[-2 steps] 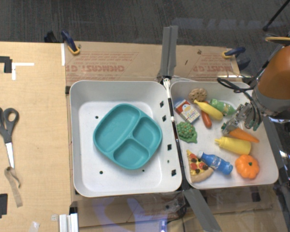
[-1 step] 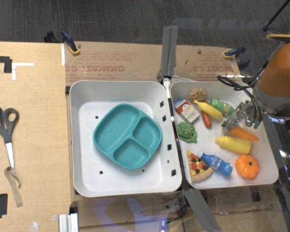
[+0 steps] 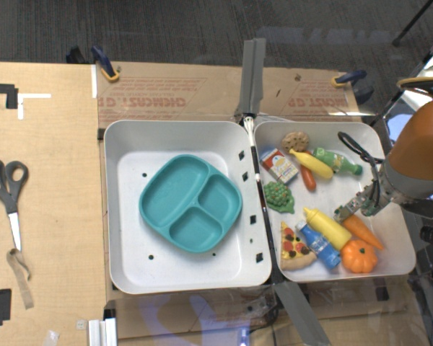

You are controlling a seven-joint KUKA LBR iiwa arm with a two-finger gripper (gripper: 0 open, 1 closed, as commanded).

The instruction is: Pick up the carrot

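Wood-topped counter (image 3: 43,265) with two shallow white bins, dark carpet behind | progress: pick not done, tapered orange plastic carrot (image 3: 363,232) lies loose near right bin's (image 3: 397,265) front right corner, beside round orange pumpkin toy (image 3: 359,257) | claw (image 3: 359,206) low just above carrot's upper end, spread unclear, holds nothing visible | left: grasp, lift

Robotics lab indicated. Two white bins (image 3: 177,132) set side by side on cardboard-covered counter (image 3: 166,96), sheet clamped at far edge. Toy food piled in right bin. Scissors (image 3: 7,193) and black tape marks seen left of bins. Grey carpet beyond counter.
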